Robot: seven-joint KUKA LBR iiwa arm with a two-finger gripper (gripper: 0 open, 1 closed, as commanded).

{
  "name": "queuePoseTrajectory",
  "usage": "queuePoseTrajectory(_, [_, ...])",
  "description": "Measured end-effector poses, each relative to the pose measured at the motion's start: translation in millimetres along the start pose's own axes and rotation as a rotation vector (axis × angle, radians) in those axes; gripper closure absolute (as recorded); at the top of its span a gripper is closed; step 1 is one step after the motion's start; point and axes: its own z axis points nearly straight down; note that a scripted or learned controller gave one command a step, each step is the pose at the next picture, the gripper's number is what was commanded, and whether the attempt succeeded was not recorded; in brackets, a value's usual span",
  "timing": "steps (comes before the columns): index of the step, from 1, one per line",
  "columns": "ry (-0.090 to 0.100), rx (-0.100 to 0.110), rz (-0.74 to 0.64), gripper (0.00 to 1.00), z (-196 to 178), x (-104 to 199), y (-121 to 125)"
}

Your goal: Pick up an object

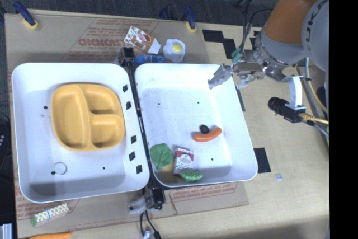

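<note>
bench clutter, upper middle of frame: small printed carton | blue object | white-and-yellow egg-like toy | blue clamp upper left | wrapped packet lower left

Cardboard-covered bench, two white bins side by side, small carton, yellow-white toy behind them

Orange hot dog flat in right bin, near front.

Gripper above right bin rim
</note>
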Motion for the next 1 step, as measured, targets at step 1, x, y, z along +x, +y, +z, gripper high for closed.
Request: queuePoseTrajectory(1, [0.002,0.003,-0.063,0.0,144.7,24.9,-84.7])
